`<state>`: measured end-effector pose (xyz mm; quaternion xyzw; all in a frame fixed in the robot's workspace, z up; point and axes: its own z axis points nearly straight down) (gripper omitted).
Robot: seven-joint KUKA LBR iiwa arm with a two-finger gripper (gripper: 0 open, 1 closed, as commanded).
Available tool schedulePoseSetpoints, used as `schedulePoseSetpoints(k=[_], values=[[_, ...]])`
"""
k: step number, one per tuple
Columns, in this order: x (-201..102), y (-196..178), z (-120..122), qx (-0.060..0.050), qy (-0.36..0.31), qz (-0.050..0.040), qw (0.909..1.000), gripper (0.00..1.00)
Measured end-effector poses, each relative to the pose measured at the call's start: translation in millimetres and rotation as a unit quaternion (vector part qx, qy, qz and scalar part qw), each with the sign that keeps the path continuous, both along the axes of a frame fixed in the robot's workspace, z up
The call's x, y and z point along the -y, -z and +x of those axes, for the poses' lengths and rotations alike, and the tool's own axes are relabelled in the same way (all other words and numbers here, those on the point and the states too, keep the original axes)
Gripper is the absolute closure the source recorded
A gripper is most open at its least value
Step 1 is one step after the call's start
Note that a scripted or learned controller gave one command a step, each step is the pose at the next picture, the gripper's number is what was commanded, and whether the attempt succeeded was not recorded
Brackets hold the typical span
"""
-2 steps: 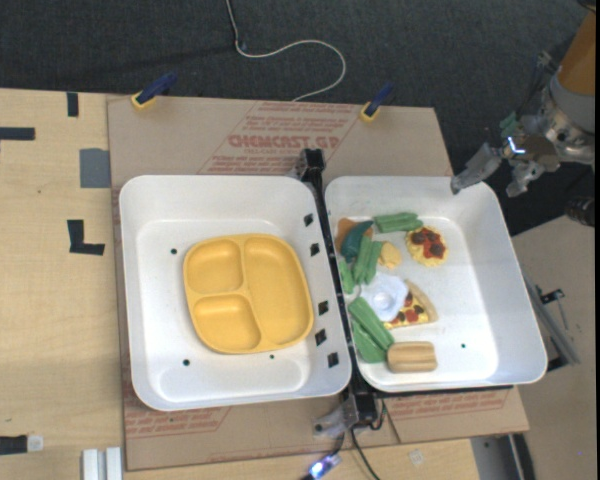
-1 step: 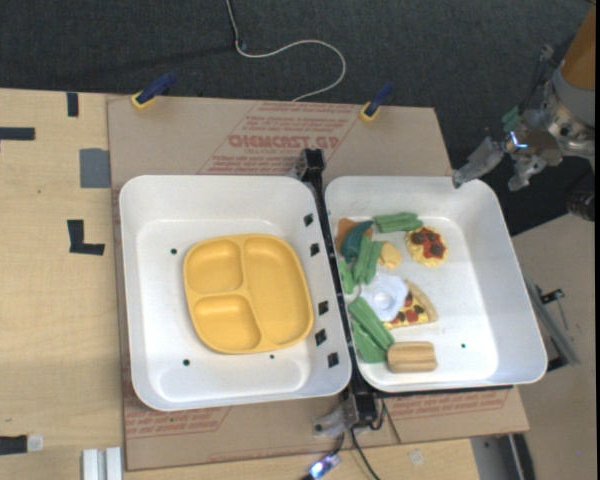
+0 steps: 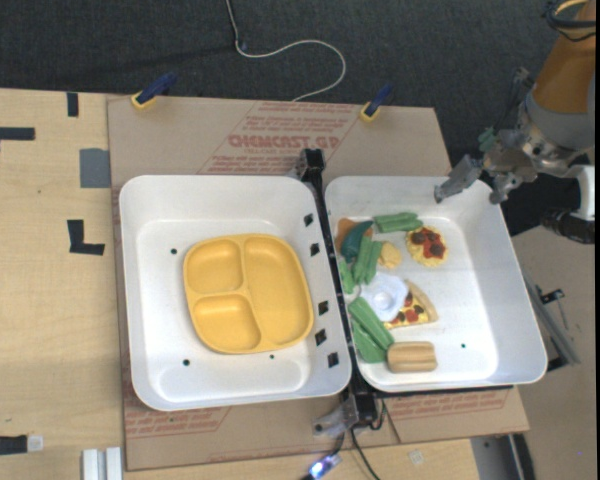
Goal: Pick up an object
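At the frame's upper right the gripper (image 3: 472, 178) hangs over the right bin's (image 3: 500, 298) far rim, fingers spread, gripping nothing. Toy food (image 3: 390, 288) crowds that bin's left half

I work in a robotics test lab: my wooden surface (image 3: 40, 268) carries black tape marks (image 3: 80, 238), a cardboard sheet (image 3: 270, 143) held down by blue-and-yellow clamps (image 3: 153, 90), two white bins (image 3: 140, 268), toy food (image 3: 390, 278), and a loose cable (image 3: 280, 48) over dark carpet (image 3: 100, 18).
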<state>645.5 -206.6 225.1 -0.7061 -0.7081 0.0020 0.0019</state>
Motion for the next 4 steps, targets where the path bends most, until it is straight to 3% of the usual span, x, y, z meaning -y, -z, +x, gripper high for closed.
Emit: schedulePoseSetpoints(k=[2, 3, 4], values=[[1, 127, -2, 0.0, 0.0, 0.0, 1.0, 0.0], [0, 141, -2, 0.002, 0.0, -0.0007, 1.0, 0.0], [0, 130, -1, 0.003, -0.001, -0.0015, 1.0, 1.0]])
